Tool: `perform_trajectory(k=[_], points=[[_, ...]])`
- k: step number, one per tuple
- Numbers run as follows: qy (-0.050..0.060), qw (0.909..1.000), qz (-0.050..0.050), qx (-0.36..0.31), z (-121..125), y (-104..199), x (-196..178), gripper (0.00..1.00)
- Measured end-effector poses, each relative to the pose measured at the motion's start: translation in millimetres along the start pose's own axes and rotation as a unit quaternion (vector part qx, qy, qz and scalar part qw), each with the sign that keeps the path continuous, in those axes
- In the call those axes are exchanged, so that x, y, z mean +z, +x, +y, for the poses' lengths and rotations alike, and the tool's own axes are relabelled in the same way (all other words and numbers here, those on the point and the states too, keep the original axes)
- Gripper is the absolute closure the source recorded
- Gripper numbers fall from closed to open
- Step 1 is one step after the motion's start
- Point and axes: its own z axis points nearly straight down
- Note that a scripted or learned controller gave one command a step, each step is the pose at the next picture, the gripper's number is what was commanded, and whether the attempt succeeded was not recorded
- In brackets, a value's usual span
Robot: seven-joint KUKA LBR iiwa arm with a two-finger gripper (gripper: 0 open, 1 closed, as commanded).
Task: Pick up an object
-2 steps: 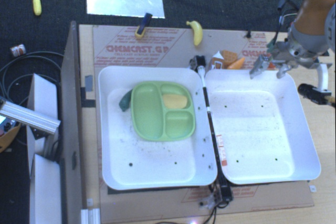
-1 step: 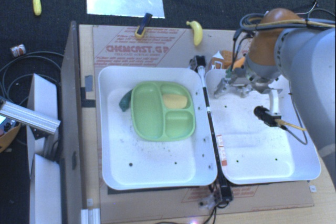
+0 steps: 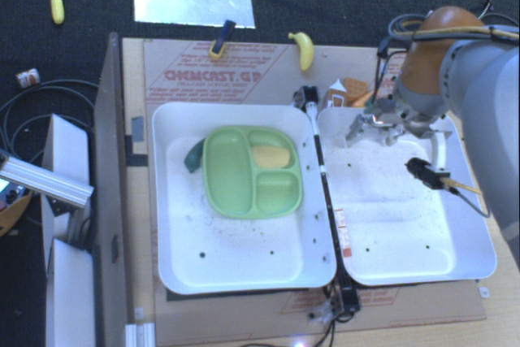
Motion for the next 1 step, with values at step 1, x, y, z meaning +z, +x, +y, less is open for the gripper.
perform_trajectory(k=[1], points=[[0.002,1.0000,0.001,-0.004,-7.0,38.7,1.2,0.00]])
